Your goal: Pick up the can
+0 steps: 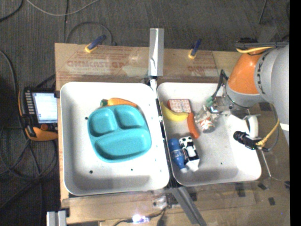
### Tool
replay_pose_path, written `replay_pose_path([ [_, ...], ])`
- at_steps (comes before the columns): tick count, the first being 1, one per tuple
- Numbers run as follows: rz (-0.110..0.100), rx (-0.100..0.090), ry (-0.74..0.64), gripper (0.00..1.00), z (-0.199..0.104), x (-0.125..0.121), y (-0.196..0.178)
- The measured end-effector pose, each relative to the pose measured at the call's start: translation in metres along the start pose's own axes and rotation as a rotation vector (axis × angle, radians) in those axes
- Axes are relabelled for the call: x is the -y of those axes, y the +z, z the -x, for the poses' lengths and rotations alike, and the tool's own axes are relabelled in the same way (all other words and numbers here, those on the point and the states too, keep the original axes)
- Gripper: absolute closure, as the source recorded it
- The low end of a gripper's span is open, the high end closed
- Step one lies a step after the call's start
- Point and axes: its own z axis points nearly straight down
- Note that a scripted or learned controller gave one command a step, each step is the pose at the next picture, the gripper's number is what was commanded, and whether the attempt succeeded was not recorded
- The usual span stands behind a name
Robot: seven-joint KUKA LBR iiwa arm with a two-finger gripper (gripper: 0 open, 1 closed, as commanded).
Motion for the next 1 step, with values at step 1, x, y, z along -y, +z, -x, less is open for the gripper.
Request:
replay_pose_path([
  [1, -0.013, -0.004, 0.023, 1.00, -0.0589, -0.0150, -0.0919],
])
